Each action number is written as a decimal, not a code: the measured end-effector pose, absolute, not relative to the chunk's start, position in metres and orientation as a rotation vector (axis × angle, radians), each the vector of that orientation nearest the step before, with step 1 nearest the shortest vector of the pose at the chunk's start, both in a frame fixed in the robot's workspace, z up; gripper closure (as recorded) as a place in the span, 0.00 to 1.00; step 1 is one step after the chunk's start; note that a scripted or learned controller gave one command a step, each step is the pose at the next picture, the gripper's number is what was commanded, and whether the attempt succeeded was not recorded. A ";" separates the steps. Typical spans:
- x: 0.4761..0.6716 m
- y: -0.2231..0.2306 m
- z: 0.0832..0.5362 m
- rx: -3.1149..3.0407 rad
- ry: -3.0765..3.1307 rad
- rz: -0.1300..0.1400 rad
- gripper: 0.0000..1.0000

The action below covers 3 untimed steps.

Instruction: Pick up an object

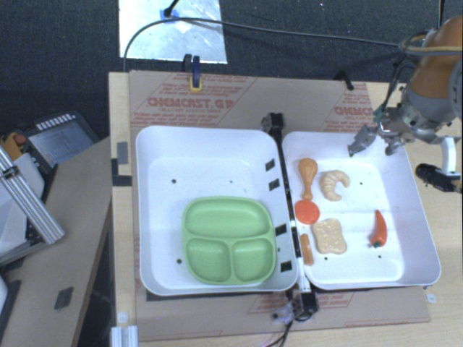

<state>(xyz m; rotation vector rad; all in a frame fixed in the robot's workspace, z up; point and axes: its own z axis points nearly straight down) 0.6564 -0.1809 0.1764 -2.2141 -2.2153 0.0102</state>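
End effector [375, 142] hung spread and empty over the right bin's [412, 194] far edge; nothing was picked yet. Croissant [334, 184] lay nearest, with the drumstick [307, 175] beside it.

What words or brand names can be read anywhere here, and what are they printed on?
"CHEMCAST G P" in red, on the brown protective sheet under the bins, behind the left bin.
The same red print repeats behind the right bin, too cut off to read.
Smaller red lines beneath each: too blurred.
The dark device at left: markings unreadable.
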 end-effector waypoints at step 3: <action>0.656 -0.169 0.097 -2.216 -2.228 0.000 0.00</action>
